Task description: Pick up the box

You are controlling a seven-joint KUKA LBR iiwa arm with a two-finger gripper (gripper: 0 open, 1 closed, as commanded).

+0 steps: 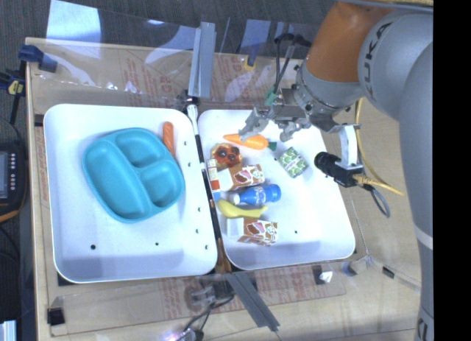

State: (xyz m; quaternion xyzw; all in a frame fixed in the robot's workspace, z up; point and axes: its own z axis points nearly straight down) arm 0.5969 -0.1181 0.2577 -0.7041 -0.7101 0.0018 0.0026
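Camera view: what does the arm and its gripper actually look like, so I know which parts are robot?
A thick grey arm with a broad orange band above the wrist and dark lettering on its shell. The metal-grey gripper is a small mechanical assembly; thin dark cables rise behind it, and a black cylindrical part with yellowish wires hangs alongside.

Wooden bench [110,299] w/ two white bins [66,251] side by side

Partial dark lettering, apparently "UK" of a longer brand mark, is observed on the grey arm casing [386,34] near the orange band. Printed graphics are noted on the small cartons [259,232] in the right bin [324,240], but no wording can be read. No other legible text is found.
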